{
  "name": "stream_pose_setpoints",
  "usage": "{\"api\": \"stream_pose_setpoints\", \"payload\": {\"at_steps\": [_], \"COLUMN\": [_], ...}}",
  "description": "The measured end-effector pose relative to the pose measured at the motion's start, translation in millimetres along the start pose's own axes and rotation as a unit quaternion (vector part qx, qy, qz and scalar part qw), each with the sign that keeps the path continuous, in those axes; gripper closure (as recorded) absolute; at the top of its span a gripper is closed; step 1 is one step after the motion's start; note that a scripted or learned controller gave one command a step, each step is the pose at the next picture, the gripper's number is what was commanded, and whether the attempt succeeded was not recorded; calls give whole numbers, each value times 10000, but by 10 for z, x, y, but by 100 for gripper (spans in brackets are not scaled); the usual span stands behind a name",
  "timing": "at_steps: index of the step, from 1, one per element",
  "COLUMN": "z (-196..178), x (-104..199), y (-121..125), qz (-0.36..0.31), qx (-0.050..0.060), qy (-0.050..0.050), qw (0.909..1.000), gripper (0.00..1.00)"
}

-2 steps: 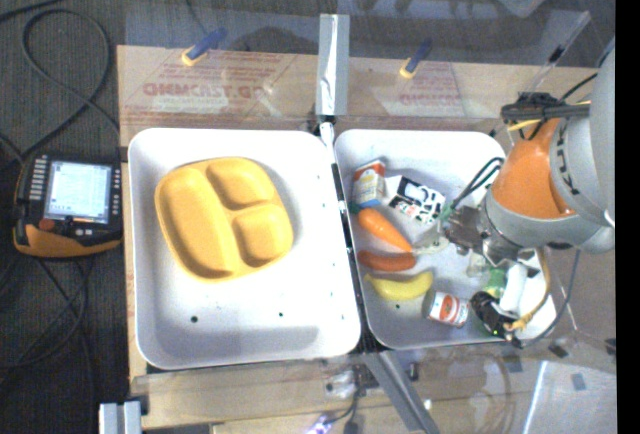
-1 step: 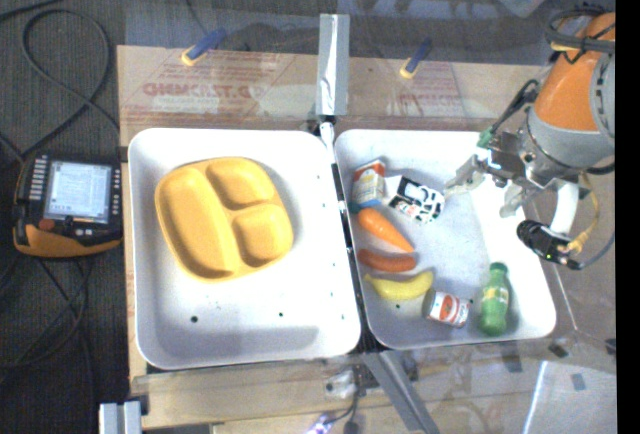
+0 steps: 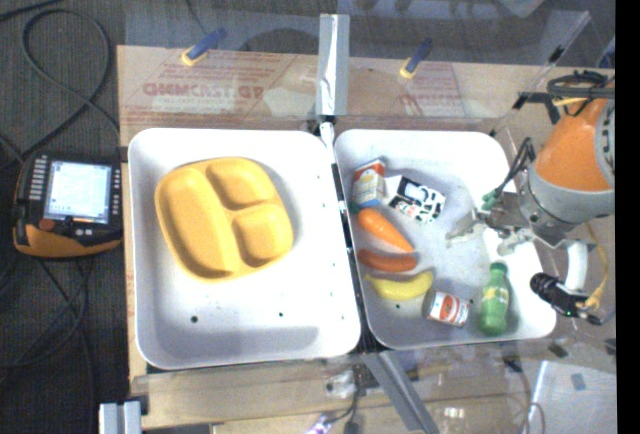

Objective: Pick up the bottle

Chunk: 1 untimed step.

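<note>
faint reddish print on cardboard sheet (image 3: pixel 215 92), illegible, no other text readable

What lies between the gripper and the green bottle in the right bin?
In the camera view, only bare white bin floor separates the gripper from the green bottle.

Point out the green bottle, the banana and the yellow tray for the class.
green bottle (image 3: pixel 493 301), camera view, middle of its body.
banana (image 3: pixel 399 285), camera view, middle of its curve.
yellow tray (image 3: pixel 226 216), camera view, central divider.

A small green plastic bottle (image 3: pixel 493 300) with a lighter green cap stands, seemingly upright, in the right white bin's (image 3: pixel 470 144) near right corner, beside a small can (image 3: pixel 447 308).
</note>
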<state>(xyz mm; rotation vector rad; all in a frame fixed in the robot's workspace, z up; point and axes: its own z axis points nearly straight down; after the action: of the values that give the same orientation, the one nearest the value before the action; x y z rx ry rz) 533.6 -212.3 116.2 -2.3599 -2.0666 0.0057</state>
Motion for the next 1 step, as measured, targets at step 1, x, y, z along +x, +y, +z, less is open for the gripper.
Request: {"api": "stream_pose_setpoints", "payload": {"at_steps": [1], "z": [233], "x": [-4], "y": [-298], "qz": [-856], "qx": [-118], "qy": [-1], "qw": [9963], "gripper": [0]}}
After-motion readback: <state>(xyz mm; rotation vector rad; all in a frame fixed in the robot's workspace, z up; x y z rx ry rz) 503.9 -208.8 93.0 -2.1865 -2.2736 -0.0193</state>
